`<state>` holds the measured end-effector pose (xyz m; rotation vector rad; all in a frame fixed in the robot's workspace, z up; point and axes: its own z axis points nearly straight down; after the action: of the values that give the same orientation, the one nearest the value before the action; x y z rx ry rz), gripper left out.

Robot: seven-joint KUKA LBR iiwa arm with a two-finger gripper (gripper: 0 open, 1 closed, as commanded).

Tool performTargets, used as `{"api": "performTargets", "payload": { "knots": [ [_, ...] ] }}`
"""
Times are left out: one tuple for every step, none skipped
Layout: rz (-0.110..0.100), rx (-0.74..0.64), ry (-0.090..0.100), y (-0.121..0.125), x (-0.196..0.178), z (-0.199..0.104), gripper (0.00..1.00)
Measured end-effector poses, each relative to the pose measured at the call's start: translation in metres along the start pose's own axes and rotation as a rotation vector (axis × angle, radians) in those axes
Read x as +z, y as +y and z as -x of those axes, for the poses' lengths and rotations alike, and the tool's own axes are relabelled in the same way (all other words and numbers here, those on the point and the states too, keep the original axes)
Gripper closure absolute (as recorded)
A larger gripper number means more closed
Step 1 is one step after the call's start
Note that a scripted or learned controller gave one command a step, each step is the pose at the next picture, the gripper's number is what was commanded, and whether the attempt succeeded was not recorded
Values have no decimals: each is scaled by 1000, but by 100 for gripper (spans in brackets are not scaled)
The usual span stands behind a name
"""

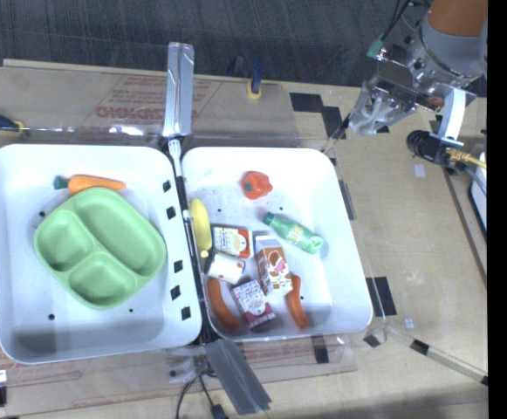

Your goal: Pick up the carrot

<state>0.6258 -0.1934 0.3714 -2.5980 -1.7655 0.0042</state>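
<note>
Orange and small, the carrot (96, 182) lies in the left bin (9, 234), at the far side. It has a dark green end that points left. It touches the far edge of a green plate (100, 247) with three parts. The plate sits in the middle of that bin.

The right bin (345, 269) holds many things. A red pepper (256, 184) sits near the far side. A green bottle (293, 232) lies on its side just right of the middle. A yellow banana (201, 226) lies along the left wall. Small food boxes (249, 273) sit in a pile near the middle. Two sausages (298, 301) lie at the near side.

The gripper (382, 112) hangs over the counter (410, 251), past the far right corner of the right bin. It is well apart from the carrot. I cannot tell how it is set from here.
</note>
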Motion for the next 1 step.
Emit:
{"api": "performTargets", "payload": {
  "knots": [
    [0,-1,0,0,0,0,0]
  ]
}}
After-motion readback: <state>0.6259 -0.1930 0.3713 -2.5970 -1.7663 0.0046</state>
